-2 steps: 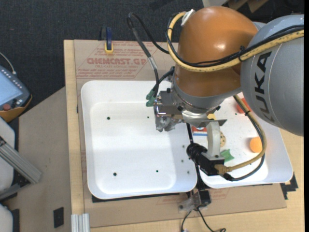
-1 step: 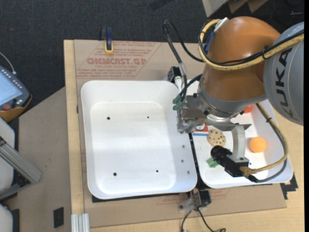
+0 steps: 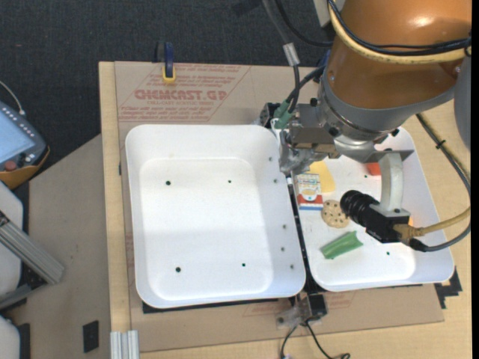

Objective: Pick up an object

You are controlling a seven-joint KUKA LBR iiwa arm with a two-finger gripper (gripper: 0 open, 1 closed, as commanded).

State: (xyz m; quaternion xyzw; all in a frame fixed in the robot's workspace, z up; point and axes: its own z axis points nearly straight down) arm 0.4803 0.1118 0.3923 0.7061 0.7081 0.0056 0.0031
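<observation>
The cardboard-covered worktop (image 3: 187, 88) bears the right white bin (image 3: 363, 271), holding a yellow block (image 3: 323, 176), a speckled round biscuit (image 3: 334, 214) and a green wedge (image 3: 341, 245). I cannot tell the claw's (image 3: 293, 159) state.

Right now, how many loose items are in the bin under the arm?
5: a yellow block, a small printed carton left of it, a speckled cookie below them, a green piece nearest the front, an orange piece right of the block. The arm may hide more.
</observation>
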